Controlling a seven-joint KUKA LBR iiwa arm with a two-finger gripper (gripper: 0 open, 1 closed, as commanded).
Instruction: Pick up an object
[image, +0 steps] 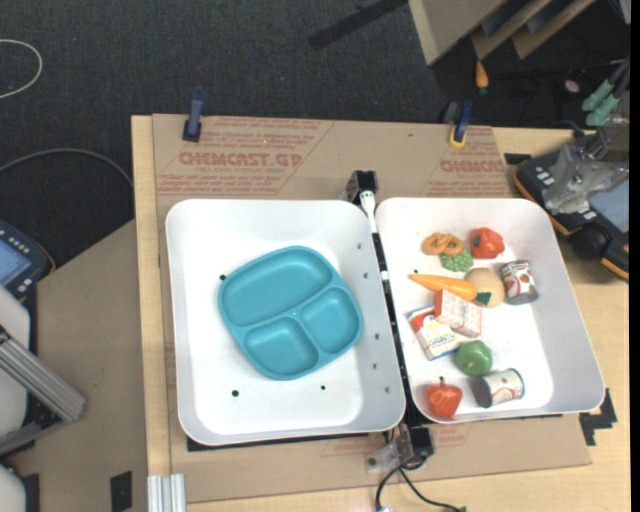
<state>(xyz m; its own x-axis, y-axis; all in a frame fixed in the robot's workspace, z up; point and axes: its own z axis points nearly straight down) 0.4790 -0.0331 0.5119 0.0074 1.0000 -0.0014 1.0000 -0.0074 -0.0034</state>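
You see a brown board (280, 160) with red letters on it, and it lies on a tan bench (95, 300). A blue clamp (193, 115) and a yellow clamp (461, 125) grip the board's far edge. Around the bench the floor (150, 50) is dark, and a thin white wire (22, 62) curls on it at the top left. A wooden box (490, 25) stands at the top, and a grey metal rail (40, 385) lies at the lower left. Two white bins sit side by side on the board, touching, with a black clip (362, 185) at the far end of the seam. The left bin (200, 380) holds a teal tray (290, 312) with three parts, lying flat. The right bin (560, 340) holds the toys to pick, all close together in its left and middle part. There is a pretzel (441, 243), a red pepper (487, 241), a carrot (443, 284), a can (518, 281), a small box (436, 338), a green ball (473, 357), a tomato (443, 399) and a second can (498, 387). The grey gripper (585, 178) sits past the right bin's far right corner, well apart from the toys. It has no toy in it, and you cannot tell if it is open or closed.
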